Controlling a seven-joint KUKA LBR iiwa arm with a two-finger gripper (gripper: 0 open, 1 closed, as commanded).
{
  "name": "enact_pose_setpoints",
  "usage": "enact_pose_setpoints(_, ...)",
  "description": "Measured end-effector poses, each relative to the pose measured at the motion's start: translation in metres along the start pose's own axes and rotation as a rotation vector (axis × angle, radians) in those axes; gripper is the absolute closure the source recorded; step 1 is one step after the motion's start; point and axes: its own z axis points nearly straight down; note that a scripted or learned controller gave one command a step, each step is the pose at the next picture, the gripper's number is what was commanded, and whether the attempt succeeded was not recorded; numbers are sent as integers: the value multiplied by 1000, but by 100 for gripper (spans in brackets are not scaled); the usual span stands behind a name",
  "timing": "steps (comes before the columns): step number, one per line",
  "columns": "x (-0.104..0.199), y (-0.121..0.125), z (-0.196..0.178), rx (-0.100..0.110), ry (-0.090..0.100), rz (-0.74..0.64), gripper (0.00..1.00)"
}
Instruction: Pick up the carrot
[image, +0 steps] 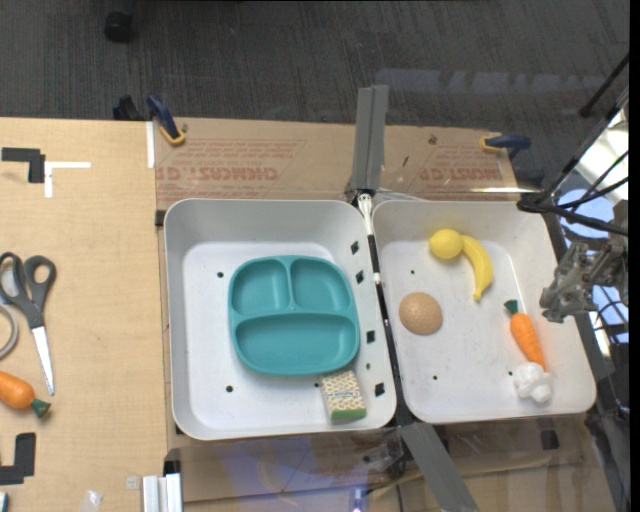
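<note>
The gripper (568, 285) hangs at the right-hand edge of the right bin (420, 405), over its rim; its metal parts blur together against the cables behind, so how it is set cannot be told, and nothing is seen caught in it. The carrot (526, 337) lies in the same bin, just to the left of the gripper and a little nearer the front edge of the bench. Its long axis runs slantwise, the green top pointing back toward the gripper and the orange tip pointing forward and away, toward a small white lump (531, 383) that sits touching or just beside that tip. By this judgement the coming move is a short one, left and down, with the wrist turned to close across the carrot. Farther left of the gripper in that bin lie a banana (481, 266) with a lemon (445, 244) at its end, and a brown egg (421, 313). The left bin (185, 330), well apart, holds a teal divided plate (294, 314) and a sponge (343, 397). Another carrot (16, 391) and scissors (30, 305) lie on the bench beyond it.
</note>
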Motion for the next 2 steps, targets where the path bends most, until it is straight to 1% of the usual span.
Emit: enact_pose_setpoints(2, -4, 1, -18, 0, -7, 1, 100)
